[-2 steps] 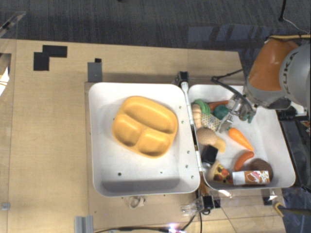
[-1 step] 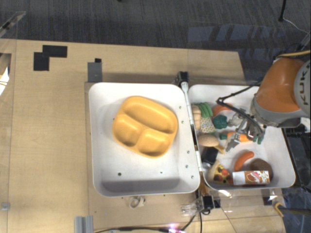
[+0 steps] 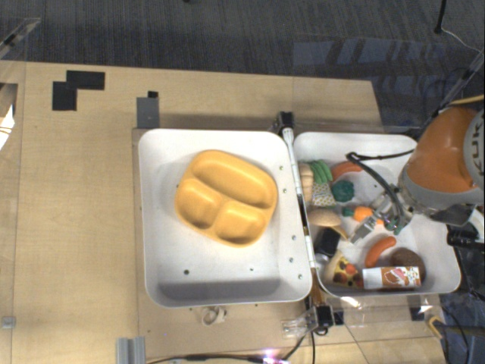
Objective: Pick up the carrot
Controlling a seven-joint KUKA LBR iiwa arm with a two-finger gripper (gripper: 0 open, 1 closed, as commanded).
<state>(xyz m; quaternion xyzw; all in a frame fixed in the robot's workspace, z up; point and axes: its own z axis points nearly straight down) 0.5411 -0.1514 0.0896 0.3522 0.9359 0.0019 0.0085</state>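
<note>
Small orange carrot (image 3: 364, 213) with green top, right bin (image 3: 432, 283), fingers (image 3: 377, 220) state unclear.

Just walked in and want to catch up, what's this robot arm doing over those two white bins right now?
The arm reaches in from the right over the right bin, which is crowded with toy food. Its pincer sits low among the items, right beside the small orange carrot; whether it grips the carrot can't be told. The left bin holds a yellow compartment tray.
</note>
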